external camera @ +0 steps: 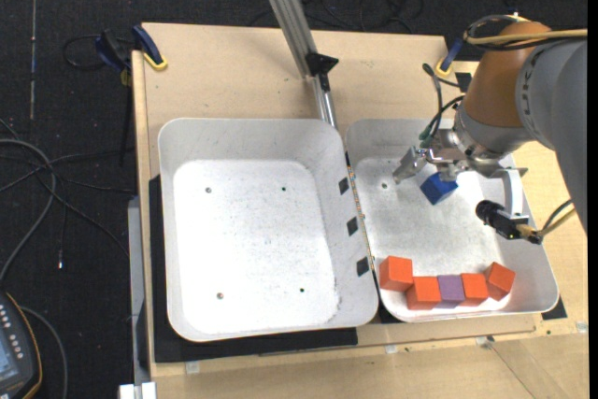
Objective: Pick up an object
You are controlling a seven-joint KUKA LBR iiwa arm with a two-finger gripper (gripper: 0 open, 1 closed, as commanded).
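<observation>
Presently the step in hand appears to be the lift of a blue block (437, 190) out of the right bin (523, 299), and it is best judged as a slow, straight rise: the block sits just under the gripper (432, 171), near the middle of that bin's upper half, and a vertical pull without sideways drift would keep it from twisting loose. The gripper, carried by the grey arm (547, 89) with its orange band (505, 70) up and to the right of the block, seems to have its fingers drawn in on the block's upper part; one metal finger (408, 165) shows to the block's left, while the contact on the other side is hidden by the wrist, so the hold is likely rather than certain. Whether the block rests on the bin floor or hangs just above it cannot be told. Well below the blue block, along the bin's lower wall, lies a row of orange blocks (397, 272) with one purple block (451, 287) among them, untouched and clear of the lift path. The left bin (177, 140) lies far to the block's left.
</observation>
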